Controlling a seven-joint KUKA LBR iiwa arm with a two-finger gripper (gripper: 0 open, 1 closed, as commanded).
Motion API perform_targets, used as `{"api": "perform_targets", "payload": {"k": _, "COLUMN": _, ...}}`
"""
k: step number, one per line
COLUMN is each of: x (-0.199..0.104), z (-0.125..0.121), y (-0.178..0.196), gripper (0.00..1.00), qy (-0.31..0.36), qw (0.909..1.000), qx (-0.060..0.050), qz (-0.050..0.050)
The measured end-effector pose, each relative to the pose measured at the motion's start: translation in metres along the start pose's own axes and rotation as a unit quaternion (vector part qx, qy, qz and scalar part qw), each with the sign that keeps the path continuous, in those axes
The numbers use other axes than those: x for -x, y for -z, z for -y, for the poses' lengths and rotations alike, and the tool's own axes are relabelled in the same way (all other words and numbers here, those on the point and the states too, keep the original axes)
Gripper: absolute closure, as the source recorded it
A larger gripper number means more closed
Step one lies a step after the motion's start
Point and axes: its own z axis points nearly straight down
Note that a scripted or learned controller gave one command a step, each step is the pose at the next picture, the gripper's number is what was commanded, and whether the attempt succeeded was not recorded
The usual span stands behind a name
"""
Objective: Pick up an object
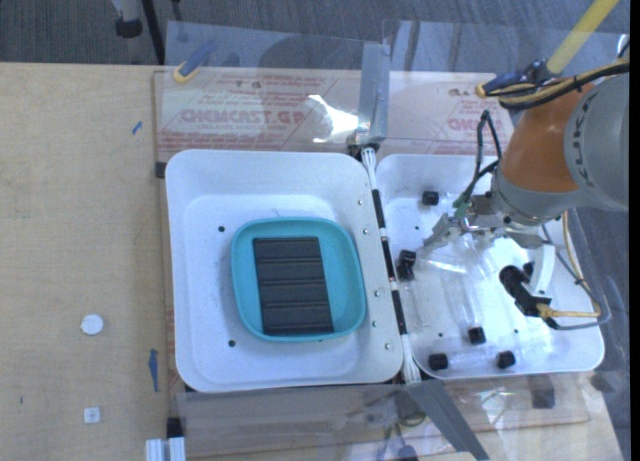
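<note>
1. Reaching in from the right, my arm [600, 149] hangs over the right bin [562, 344], with its orange band [540, 149] above the bin's far half.
2. My claw [447, 232] sits low over the left-hand part of that bin. It is angled toward the wall shared with the left bin [195, 249].
3. I cannot tell whether it is open or closed, because the tip is small and blurs into the white floor beneath it. For the same reason I cannot tell whether it grips anything.
4. The things to pick are the small black pieces [476, 334] scattered over the right bin's floor. There are five of them, each lying apart from the others.
5. The far piece [430, 197] lies beyond my claw, toward the back of the bin.
6. The wall piece [406, 264] lies just beside the shared wall, on the nearer side of my claw. It is the closest to the claw but clearly apart from it.
7. The other three lie along the bin's near side. One is the piece marked above, the corner piece [438, 360] sits near the front left corner, and the front piece [505, 358] lies further right by the front rim.
8. All three of those are well apart from my claw.
9. The left bin holds a teal tray [243, 269] at about its middle. A dark ribbed block [292, 284] lies flat inside the tray.
10. On the bench [70, 199] to the left of both bins lies a small white disc [92, 325].
</note>
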Motion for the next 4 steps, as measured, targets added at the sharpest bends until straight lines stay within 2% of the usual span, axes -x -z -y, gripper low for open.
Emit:
{"api": "perform_targets", "payload": {"k": 1, "x": -0.017, "z": 0.058, "y": 0.001, "gripper": 0.0, "qy": 0.024, "qw": 0.9997, "qx": 0.0, "qz": -0.001}}
{"api": "perform_targets", "payload": {"k": 2, "x": -0.019, "z": -0.021, "y": 0.0, "gripper": 0.0, "qy": 0.083, "qw": 0.9965, "qx": 0.002, "qz": 0.001}}
{"api": "perform_targets", "payload": {"k": 3, "x": -0.018, "z": -0.023, "y": 0.012, "gripper": 1.0, "qy": 0.081, "qw": 0.9967, "qx": 0.005, "qz": 0.001}}
{"api": "perform_targets", "payload": {"k": 4, "x": -0.045, "z": -0.074, "y": 0.097, "gripper": 1.0, "qy": 0.032, "qw": 0.9995, "qx": -0.001, "qz": 0.001}}
